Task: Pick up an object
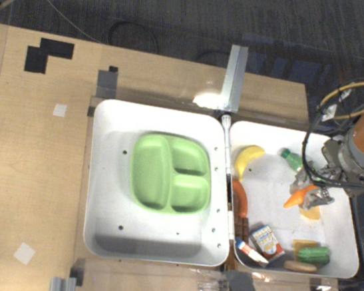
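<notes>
On the wooden worktop two shallow white bins sit side by side. The left bin holds one thing, a green divided plate lying flat near its middle, with bare white floor all around it, widest along the near and left walls. The right bin is more crowded. A yellow banana lies near its far left corner, a brown sausage runs along the left wall, and a small printed carton and a red-and-white item sit in the near left corner. A green vegetable rests against the near wall, touching a tan piece. A green bottle lies near the far wall. The tool hangs over the right half of this bin, beside an orange carrot and above a yellow slice; whether its grip is closed or loose cannot be told. Open floor remains in the bin's middle, between the sausage and the carrot.
</notes>
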Robot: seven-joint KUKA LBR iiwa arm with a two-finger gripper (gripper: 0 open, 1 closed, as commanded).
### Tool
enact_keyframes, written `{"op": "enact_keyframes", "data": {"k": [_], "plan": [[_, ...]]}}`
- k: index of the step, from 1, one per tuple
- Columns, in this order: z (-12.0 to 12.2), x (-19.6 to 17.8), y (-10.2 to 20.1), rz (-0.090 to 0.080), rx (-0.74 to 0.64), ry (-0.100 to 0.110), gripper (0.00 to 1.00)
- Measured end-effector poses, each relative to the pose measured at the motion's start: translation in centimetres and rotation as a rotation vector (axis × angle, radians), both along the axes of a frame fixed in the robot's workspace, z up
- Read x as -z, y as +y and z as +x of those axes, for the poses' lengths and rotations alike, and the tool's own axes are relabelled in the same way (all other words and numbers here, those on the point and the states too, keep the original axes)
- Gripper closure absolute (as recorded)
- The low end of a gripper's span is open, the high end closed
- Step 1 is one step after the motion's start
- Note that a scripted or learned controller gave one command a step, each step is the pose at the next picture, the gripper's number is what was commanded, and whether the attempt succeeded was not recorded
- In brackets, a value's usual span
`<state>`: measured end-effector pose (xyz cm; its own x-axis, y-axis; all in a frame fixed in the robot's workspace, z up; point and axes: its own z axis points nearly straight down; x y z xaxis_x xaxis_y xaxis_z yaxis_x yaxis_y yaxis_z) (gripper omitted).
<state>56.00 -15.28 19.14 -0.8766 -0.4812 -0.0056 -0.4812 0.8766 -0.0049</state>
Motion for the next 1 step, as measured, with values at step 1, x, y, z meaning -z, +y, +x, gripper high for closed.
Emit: {"op": "enact_keyframes", "data": {"k": [1], "plan": [[8.84, -2.75, 1.22, 0.001, -0.114, -0.006, 1.0]]}}
